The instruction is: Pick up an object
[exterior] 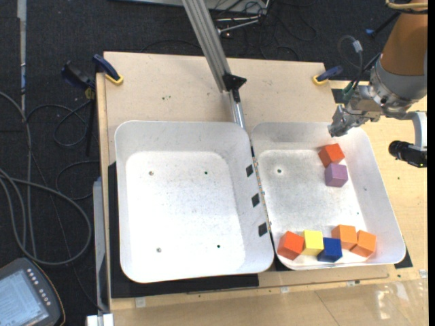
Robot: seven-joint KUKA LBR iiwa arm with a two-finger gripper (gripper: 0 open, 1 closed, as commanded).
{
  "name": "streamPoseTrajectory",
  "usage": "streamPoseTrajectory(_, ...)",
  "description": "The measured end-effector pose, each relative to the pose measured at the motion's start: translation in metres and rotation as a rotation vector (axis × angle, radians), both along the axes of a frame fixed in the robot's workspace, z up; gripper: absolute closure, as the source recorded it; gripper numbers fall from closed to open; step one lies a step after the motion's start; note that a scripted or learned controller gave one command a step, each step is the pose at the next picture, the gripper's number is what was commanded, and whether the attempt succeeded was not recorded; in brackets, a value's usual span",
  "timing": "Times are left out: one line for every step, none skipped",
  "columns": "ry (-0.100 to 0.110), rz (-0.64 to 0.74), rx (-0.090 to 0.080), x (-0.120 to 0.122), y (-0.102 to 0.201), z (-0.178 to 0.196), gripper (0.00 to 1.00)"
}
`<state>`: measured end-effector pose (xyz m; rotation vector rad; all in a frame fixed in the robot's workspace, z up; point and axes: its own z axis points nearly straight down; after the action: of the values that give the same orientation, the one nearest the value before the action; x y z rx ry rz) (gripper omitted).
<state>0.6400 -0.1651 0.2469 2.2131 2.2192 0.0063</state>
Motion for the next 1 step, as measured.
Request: streamPoseTrajectory(0.008, 0.004, 0.003, 0.0054, 0.0443, -0.0045, 1.00)
